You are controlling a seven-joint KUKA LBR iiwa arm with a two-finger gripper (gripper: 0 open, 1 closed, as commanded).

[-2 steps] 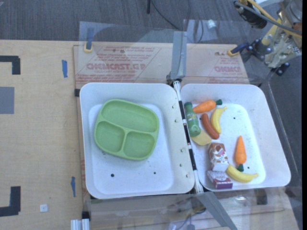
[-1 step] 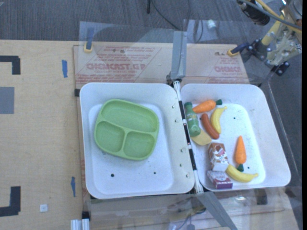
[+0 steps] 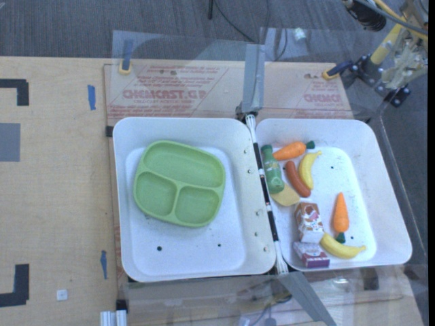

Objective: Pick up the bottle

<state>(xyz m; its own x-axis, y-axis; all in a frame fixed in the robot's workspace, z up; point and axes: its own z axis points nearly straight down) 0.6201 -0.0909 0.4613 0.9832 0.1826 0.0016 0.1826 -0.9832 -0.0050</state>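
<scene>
I log the small green plastic bottle (image 3: pixel 272 170) wedged against the right-hand white bin's (image 3: pixel 391 202) left wall beside a red sausage (image 3: pixel 296 178), likely fouling any grasp; gripper (image 3: pixel 397 60), upper right, state indeterminable.

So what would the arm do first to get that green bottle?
Probably swing the claw from the far right corner to above the green bottle. The bottle lies flat against the right bin's left wall, hemmed in by a carrot and a sausage.

A green tray (image 3: pixel 179 183) lay in the left bin (image 3: pixel 129 250). Carrots (image 3: pixel 292 150), bananas (image 3: pixel 343 248), a sausage (image 3: pixel 296 178) and cartons (image 3: pixel 309 223) occupied the right bin (image 3: pixel 387 202).
</scene>
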